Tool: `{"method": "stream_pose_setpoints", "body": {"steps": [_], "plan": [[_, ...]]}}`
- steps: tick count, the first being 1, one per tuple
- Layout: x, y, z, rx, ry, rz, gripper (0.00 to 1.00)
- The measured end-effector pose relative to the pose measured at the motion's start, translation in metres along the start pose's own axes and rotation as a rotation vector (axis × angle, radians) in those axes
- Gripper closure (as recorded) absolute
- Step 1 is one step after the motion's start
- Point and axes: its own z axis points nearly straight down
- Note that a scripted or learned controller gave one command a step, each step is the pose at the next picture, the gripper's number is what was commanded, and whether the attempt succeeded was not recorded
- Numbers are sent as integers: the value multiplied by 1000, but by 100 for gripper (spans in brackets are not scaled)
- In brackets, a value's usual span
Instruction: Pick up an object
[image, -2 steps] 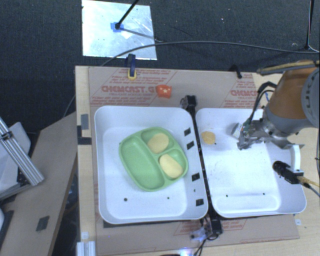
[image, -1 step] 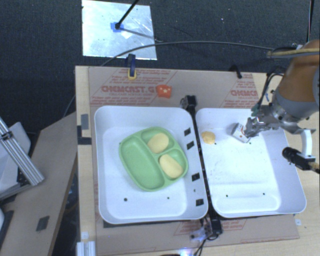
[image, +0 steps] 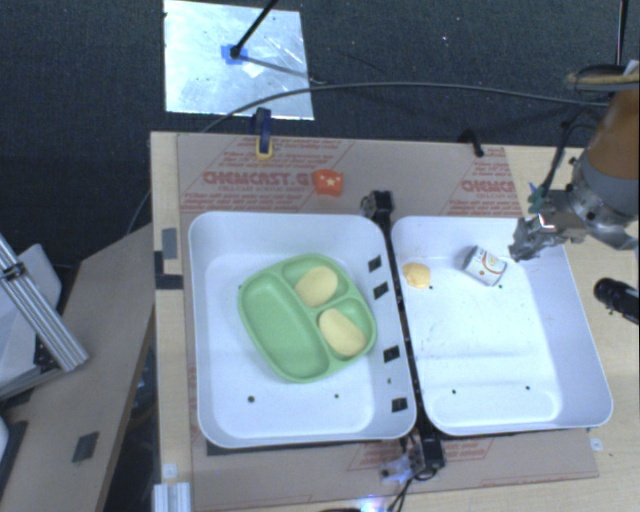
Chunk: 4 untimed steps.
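Dark carpet floor (image: 450, 50); shiny foil sheet (image: 235, 58) beyond the brown board surface (image: 290, 170); aluminium rail (image: 40, 315) left of it.

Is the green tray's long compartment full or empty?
Empty: the green tray's long section shows bare green, while its two small sections each hold a yellow piece.

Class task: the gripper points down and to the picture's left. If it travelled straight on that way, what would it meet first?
Probably the small white carton in the right bin, just beyond the gripper; height above it is unclear.
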Motion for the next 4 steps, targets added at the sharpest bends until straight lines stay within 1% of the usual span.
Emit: {"method": "stream_pose_setpoints", "body": {"steps": [1, 2, 3, 4], "plan": [[56, 18, 15, 5, 3, -5, 100], [102, 41, 23, 5, 3, -5, 100], [158, 63, 30, 4, 3, -5, 100], [214, 67, 26, 4, 4, -4, 100]]}}
